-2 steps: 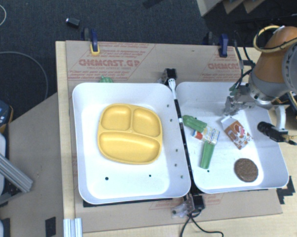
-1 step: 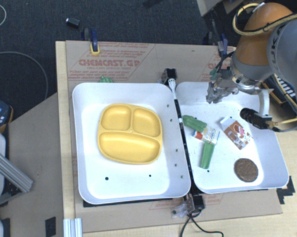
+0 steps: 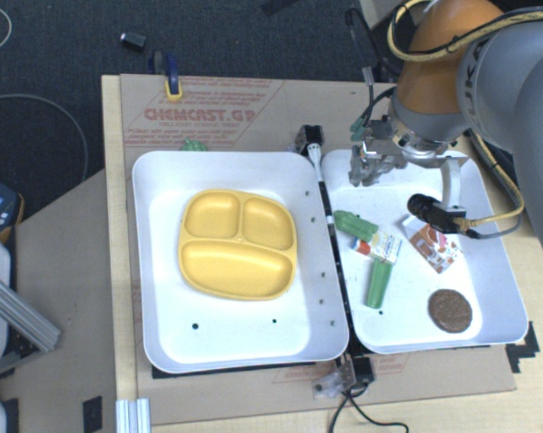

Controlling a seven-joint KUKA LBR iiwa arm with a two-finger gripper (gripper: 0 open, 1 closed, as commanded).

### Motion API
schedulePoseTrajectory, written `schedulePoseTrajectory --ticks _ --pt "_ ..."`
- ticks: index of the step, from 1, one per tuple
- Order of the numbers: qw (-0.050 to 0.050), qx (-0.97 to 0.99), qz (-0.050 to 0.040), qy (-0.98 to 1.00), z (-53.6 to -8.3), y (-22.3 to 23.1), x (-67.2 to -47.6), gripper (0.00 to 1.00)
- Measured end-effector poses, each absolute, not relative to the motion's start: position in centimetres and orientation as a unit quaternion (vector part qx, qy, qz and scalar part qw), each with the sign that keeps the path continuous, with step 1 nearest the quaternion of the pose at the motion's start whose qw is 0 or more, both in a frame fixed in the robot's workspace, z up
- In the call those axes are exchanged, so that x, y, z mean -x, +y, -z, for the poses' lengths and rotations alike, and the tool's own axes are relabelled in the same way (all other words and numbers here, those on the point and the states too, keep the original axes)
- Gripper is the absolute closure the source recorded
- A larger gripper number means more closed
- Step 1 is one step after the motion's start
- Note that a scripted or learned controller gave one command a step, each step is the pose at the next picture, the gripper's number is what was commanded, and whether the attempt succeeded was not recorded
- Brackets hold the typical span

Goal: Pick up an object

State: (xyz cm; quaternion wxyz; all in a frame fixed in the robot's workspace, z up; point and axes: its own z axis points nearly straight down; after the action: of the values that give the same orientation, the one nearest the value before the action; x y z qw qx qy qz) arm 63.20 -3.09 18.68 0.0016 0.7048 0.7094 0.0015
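Note:
My gripper [image 3: 369, 166] hangs over the far left corner of the right bin [image 3: 501, 332], pointing down, with the grey and orange arm behind it. Below it in that bin lie a green piece [image 3: 354, 225], a small white and red tube [image 3: 388, 249] and a green stick [image 3: 378, 283]. To the right lie a red and white packet [image 3: 435, 246] and a brown round disc [image 3: 451, 310]. I see none of these things at the gripper; the green piece is the closest to it.
The left bin [image 3: 154, 242] holds a yellow divided plate [image 3: 238, 244]. A raised rim runs between the two bins. The bins rest on a cardboard sheet [image 3: 199, 106] that bears a blue and yellow clamp [image 3: 172, 75] at its far edge.

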Motion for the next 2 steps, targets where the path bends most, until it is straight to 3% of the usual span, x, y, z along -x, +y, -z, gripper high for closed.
schedulePoseTrajectory --ticks 1,2 --pt "-0.003 -0.705 0.0005 0.71 -18.5 3.4 -58.0 1.0" --pt "-0.001 -0.708 -0.0003 0.706 -25.5 1.0 -49.5 1.0"
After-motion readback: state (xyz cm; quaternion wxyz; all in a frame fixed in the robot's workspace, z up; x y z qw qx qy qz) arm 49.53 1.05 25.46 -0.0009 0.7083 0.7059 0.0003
